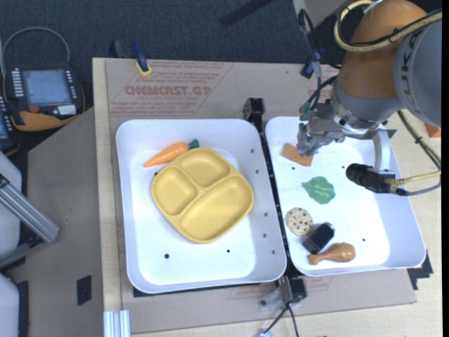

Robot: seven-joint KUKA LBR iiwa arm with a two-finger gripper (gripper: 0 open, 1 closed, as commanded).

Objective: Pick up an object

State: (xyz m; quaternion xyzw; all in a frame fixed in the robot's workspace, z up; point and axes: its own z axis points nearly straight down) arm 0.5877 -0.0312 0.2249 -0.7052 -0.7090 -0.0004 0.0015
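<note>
Over the right bin (400, 248), the claw (306, 148) hangs just above an orange wedge piece (297, 155); how wide it stands I cannot tell. Nearby lie a green leaf (320, 189), a cookie (299, 220) and a drumstick (333, 254).

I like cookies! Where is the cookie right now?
The cookie lies in the right bin, near its left wall, below the green leaf and just up-left of the black block.
</note>
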